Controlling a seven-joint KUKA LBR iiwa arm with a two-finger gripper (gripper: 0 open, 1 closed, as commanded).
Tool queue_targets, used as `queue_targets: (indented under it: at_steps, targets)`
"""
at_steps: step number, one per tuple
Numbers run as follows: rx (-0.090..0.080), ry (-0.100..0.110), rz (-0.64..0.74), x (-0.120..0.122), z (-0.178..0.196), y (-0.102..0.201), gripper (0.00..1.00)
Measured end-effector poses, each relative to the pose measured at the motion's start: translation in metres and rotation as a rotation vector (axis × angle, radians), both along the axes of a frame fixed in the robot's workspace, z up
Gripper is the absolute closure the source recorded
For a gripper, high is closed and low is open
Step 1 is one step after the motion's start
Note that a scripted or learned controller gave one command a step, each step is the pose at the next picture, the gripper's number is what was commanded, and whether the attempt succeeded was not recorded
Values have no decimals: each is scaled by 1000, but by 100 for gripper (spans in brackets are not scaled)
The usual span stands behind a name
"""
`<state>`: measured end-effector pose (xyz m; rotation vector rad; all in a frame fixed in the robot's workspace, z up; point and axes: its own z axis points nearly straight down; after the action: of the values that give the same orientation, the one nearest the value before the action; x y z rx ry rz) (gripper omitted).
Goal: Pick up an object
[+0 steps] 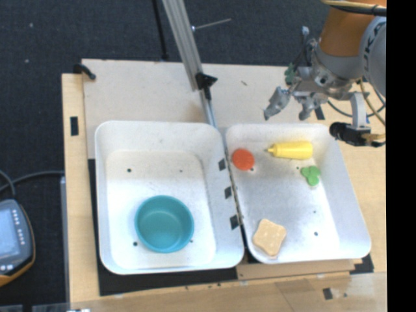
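The right bin [338,220] holds a yellow bottle-shaped toy [291,150] near its far wall, a red-orange round piece [243,159] at its far left, a small green piece [311,175] to the right, and a tan bread-like block [269,236] near the front. My gripper [290,108] hangs above the far edge of the right bin, just beyond the yellow toy. Its two fingers are spread apart with nothing between them.
A teal bowl [164,223] sits in the left bin [117,174] near its front. A slanted metal post [185,38] rises from the bench behind the divide between the bins. A handheld controller [13,239] lies off the bench at the left.
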<state>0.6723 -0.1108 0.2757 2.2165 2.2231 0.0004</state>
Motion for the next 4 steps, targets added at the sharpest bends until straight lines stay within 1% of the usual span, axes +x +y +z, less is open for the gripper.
queue_targets:
  at_steps: [1,2,3,4]
  targets:
    - [-1,0,0,0,0,0,0]
    - [-1,5,2,8,-58,2,0]
    - [-1,7,-1,9,-121,1,0]
    - [-1,5,-2,9,-174,0,0]
